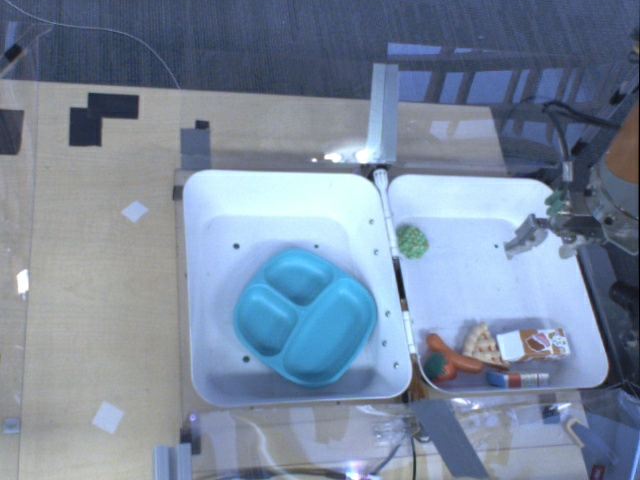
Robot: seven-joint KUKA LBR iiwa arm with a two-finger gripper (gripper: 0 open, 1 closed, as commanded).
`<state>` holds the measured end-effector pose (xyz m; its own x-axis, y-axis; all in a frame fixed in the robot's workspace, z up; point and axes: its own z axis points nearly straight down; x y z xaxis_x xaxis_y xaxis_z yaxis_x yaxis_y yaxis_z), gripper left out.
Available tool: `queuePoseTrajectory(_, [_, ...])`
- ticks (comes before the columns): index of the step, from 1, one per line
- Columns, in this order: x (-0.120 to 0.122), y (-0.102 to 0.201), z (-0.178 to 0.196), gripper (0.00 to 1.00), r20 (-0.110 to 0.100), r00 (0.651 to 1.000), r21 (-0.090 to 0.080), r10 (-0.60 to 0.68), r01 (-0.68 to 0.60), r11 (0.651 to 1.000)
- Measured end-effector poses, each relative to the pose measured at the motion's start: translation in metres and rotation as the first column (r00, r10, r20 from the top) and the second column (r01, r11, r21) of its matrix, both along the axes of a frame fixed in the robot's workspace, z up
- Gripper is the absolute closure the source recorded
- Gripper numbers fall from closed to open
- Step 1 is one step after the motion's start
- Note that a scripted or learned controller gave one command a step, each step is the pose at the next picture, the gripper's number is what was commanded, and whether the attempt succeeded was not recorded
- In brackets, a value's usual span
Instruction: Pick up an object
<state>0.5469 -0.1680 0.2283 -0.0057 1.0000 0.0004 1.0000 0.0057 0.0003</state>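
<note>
Gripper poised over the right bin, near its far right wall; fingers spread apart, pinching nothing. Green bumpy ball against the bin's left wall, well apart from the gripper. Along the bin's near wall, clustered: carrot at the left corner; waffle-like wedge just beside it; small printed carton further right; tube-shaped marker below the carton. Beyond the bin's left wall, in the left bin, a blue divided plate lying flat.
</note>
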Motion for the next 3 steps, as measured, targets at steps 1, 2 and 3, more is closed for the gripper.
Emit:
queuePoseTrajectory(1, [-0.059, 0.035, -0.134, 0.00, 0.000, 0.998, 0.000, 0.056, -0.056, 0.998])
queuePoseTrajectory(2, [-0.057, 0.007, -0.139, 0.00, 0.011, 0.984, -0.002, 0.180, -0.180, 0.984])
queuePoseTrajectory(3, [-0.056, 0.007, -0.139, 0.00, 0.011, 0.984, -0.002, 0.181, -0.181, 0.984])
